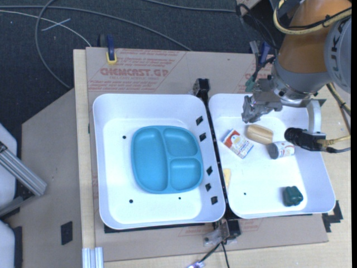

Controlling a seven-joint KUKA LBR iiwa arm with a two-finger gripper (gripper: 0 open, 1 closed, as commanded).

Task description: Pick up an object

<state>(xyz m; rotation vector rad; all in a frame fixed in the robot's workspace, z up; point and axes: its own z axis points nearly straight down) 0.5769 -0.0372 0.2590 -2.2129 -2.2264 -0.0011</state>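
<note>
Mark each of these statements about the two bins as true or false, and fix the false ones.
1. The blue divided plate lies in the left bin. True.
2. The green object sits inside the plate. False: it lies in the right bin, near the front right corner.
3. The tan bread-like piece lies in the right bin. True.
4. The gripper hangs over the left bin. False: it is over the right bin, near the back.
5. The small red and white packet lies left of the tan piece. True.
</note>
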